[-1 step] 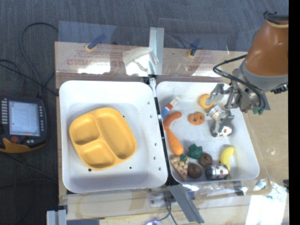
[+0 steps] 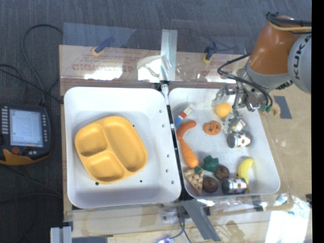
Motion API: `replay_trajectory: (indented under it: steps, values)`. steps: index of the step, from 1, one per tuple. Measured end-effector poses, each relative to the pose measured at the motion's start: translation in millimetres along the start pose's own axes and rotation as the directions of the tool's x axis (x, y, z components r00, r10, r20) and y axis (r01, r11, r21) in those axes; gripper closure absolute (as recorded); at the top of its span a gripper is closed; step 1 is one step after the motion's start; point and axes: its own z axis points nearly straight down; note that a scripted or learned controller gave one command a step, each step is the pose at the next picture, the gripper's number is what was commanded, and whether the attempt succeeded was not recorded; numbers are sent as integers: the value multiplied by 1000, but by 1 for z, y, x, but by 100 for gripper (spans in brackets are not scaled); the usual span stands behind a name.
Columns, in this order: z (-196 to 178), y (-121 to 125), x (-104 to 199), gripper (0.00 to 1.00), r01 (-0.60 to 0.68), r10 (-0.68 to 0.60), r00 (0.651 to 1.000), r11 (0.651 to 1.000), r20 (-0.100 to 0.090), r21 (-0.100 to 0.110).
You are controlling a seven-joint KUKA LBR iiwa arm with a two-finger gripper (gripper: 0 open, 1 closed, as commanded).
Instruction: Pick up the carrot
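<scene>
The carrot (image 2: 189, 154) is an orange tapered piece lying near the left wall of the right bin (image 2: 268, 146), thick end toward the front. My gripper (image 2: 236, 116) hangs over the back right part of that bin, right of an orange-yellow ball (image 2: 223, 110) and above a silver can with red marks (image 2: 238, 139). The gripper is well to the right of the carrot and apart from it. Nothing shows in its grasp.
Around the carrot lie an orange-red sausage (image 2: 185, 129), a green broccoli piece (image 2: 210, 162), a brown ridged cookie (image 2: 212, 128), dark round pastries (image 2: 221, 172), a banana (image 2: 245, 168) and a small can (image 2: 234, 186). A yellow divided plate (image 2: 110, 148) sits in the left bin (image 2: 76, 186).
</scene>
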Motion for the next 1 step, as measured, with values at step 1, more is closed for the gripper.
replay_trajectory:
  steps: [1]
  values:
    - [60, -17, -20, 0, -43, 43, 999, 999, 13, 3]
